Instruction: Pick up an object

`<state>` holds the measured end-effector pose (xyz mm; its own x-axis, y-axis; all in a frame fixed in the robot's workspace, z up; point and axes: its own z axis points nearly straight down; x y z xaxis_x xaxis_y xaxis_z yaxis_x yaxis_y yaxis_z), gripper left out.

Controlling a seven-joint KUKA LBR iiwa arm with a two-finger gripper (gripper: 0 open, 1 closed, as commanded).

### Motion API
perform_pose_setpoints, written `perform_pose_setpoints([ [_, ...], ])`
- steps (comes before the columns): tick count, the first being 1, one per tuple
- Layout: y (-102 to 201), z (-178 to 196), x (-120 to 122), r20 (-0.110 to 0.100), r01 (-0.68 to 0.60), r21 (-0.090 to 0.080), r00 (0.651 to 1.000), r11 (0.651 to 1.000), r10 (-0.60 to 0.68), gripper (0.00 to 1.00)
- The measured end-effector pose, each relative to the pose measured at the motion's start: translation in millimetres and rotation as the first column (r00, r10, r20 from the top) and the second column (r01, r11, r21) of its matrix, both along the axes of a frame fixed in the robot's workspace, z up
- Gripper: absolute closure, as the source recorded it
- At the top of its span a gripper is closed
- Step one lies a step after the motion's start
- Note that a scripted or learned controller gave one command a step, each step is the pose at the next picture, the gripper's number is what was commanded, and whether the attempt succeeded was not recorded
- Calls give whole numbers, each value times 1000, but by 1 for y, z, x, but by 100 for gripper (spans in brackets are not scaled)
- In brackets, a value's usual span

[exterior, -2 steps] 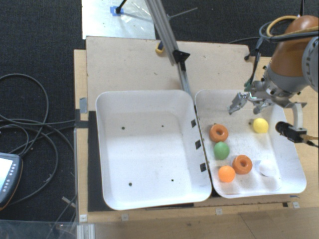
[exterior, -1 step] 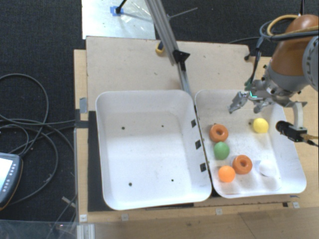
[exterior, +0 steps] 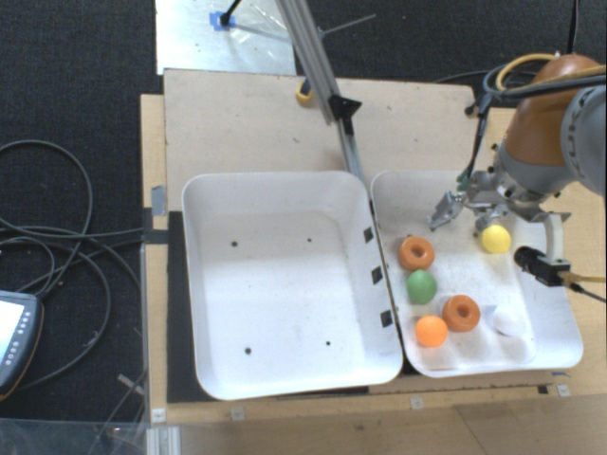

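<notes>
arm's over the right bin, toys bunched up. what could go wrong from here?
1. The gripper sits above the yellow ball; a ball could roll off the fingers.
2. Two donuts, green ball and orange ball lie close together; a descent there may nudge neighbours.

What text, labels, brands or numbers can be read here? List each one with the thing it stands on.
None can be read.
The screen of the handheld device at the left edge glows, but anything on it is too small and blurred to read.
The small dark tabs on the wall between the two bins show no legible marks.
The blue tape on the sheet above the bench carries no visible writing.
</notes>
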<state>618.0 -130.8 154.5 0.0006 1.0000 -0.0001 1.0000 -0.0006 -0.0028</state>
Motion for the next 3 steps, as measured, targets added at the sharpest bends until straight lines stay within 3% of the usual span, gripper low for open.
perform_pose_setpoints([
  [1,2,-60,5,4,-1,0,1000,1000,1,0],
  [2,2,-63,5,4,-1,0,1000,1000,1,0],
  [3,2,-52,7,8,-1,0,1000,1000,1,100],
])
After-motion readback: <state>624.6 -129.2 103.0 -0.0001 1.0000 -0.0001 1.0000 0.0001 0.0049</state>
